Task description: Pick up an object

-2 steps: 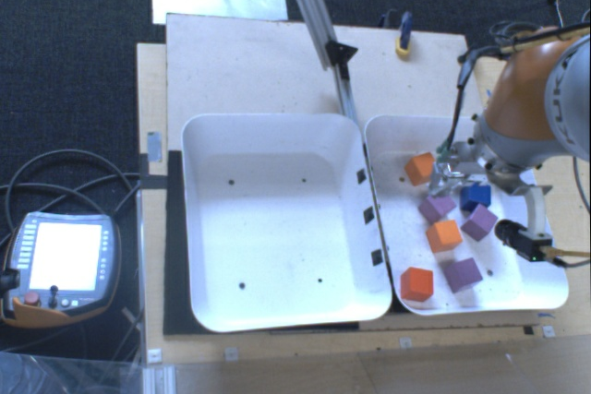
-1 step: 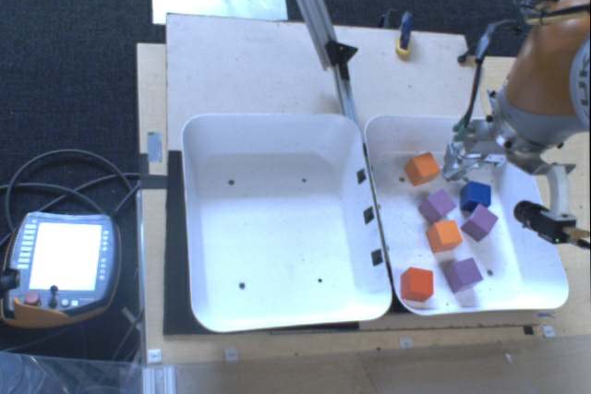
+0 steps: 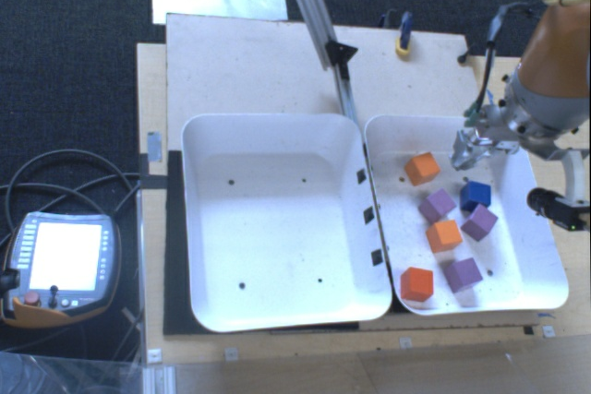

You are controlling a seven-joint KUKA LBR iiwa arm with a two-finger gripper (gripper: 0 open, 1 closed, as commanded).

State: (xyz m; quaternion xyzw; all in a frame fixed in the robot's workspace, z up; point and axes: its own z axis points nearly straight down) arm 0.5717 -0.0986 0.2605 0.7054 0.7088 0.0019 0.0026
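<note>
Nearest the camera, an orange cube [image 3: 417, 283] sits in the right bin [image 3: 545, 291]; my gripper [image 3: 464, 152], grasp state indeterminate, hovers beyond it beside another orange cube [image 3: 422, 168], a likely target

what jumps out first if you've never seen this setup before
The cluster of bright cubes in the right bin draws the eye: three orange ones, three purple ones and one blue cube. Above that bin's far right corner hangs the arm's gripper, close to the blue cube and the farthest orange one. The big left bin and the teach pendant lying at far left come next.
</note>
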